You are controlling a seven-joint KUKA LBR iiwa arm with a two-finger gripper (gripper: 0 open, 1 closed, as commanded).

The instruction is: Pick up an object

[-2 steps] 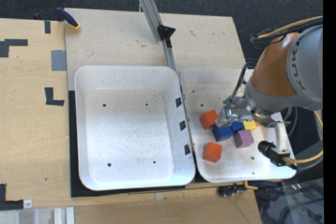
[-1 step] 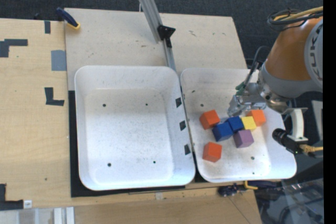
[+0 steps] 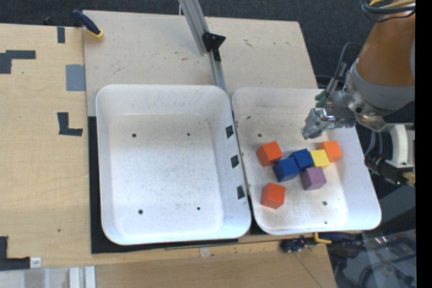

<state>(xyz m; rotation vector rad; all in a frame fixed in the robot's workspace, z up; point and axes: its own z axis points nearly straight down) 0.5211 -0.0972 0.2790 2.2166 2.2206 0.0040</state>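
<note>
- Hovering over the right bin [image 3: 351, 209], my gripper [image 3: 316, 126]; finger state cannot be told.
- Small cubes, plain-coloured: three orange blocks [image 3: 269, 153], two blue blocks [image 3: 286, 168], one yellow block [image 3: 320, 158], one purple block [image 3: 313, 178].

Probably a lab: bench [image 3: 40, 98], bins [image 3: 162, 99].

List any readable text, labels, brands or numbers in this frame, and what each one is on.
None can be read.
Blocks in the right bin: plain coloured faces, no print.
Left bin: dark specks and a few dots, no characters.
Tape pieces on the wooden bench: plain shapes, not letters.
Small white tag at the bench's lower left edge: too small to read.
Gripper and arm: no legible marking.
</note>
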